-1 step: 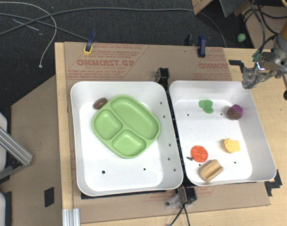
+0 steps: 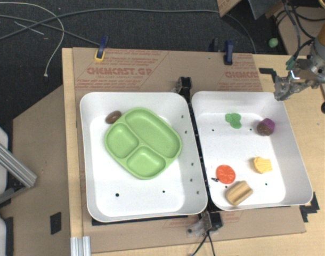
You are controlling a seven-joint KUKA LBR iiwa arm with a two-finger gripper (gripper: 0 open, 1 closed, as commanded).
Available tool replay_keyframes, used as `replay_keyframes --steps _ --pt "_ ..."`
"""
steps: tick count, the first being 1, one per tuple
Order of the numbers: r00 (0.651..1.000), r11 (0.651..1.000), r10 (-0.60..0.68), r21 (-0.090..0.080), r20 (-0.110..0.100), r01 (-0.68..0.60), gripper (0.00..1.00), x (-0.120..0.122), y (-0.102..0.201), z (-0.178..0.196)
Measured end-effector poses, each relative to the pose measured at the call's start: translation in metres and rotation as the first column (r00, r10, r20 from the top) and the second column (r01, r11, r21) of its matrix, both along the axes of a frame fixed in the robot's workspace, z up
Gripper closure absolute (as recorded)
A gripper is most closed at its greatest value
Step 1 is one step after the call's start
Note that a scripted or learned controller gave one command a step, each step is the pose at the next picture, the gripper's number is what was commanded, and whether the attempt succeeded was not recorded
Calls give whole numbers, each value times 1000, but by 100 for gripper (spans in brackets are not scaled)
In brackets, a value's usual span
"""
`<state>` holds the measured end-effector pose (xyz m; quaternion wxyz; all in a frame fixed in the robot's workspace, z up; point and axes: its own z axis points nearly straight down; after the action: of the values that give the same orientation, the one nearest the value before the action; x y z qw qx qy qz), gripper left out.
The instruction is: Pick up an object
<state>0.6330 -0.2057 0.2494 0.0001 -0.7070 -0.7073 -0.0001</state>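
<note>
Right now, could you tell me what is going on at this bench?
A robot arm is set to pick up an object. Its gripper hovers by the right bin's far corner. In that bin lie a green piece, a purple ball, a yellow piece, a red disc and a tan block.

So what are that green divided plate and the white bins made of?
The green divided plate looks like moulded plastic: one even colour, soft sheen, rounded compartment edges. The white bins also look like plastic, smooth and slightly glossy with rounded corners, though painted metal can't be excluded.
</note>
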Motion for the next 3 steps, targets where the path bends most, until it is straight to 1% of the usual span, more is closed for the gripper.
replay_keyframes --steps 1,2,3 --pt "1000 1000 0 0 -1 0 0 -1 1 -59" --pt "1000 1000 1 2 -6 -1 0 3 8 -120" --pt "1000 1000 1 2 -5 -1 0 3 9 -167"
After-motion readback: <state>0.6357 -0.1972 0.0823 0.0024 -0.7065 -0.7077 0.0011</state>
